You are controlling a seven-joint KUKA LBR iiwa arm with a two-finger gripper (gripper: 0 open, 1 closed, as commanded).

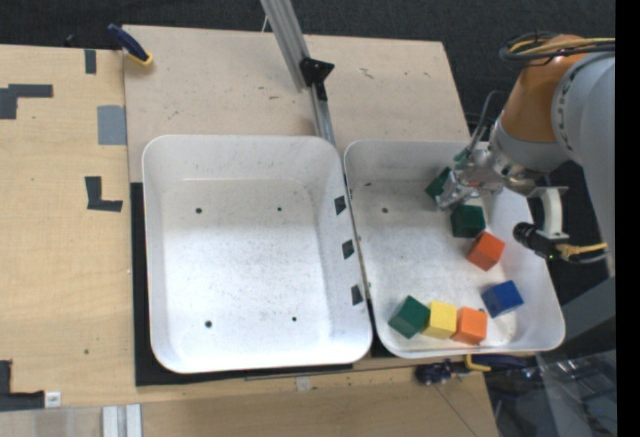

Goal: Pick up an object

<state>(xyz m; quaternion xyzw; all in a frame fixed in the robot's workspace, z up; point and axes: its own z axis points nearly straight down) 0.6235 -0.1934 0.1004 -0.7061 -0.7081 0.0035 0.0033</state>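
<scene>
A: Report the arm position.

B: The grey arm [585, 105] enters from the right. Its orange band sits above the wrist, and the gripper [462, 187] is low over the upper part of the right bin [372, 255].

A: State the gripper condition.

B: It cannot be determined. The fingertips are small and dark in the camera view and merge with the blocks beneath them. Whether anything is held cannot be confirmed.

A: List the objects nearest the gripper.

B: Two dark green blocks. One dark green block [438, 185] lies just beside the gripper on its left. A second dark green block [467, 220] lies directly below the gripper, close to or touching it.

A: List the remaining objects in the right bin.

B: An orange block [486, 250] lies just below the second dark green block. A blue block [502, 297] lies near the lower right wall. Along the bottom wall, three blocks touch in a row: a green block [409, 315], a yellow block [441, 318] and an orange-red block [470, 324].

A: Describe the left bin.

B: The left bin [160, 245] stands beside the right bin, their rims touching. A metal rail [280, 5] runs down to the junction between them.
</scene>
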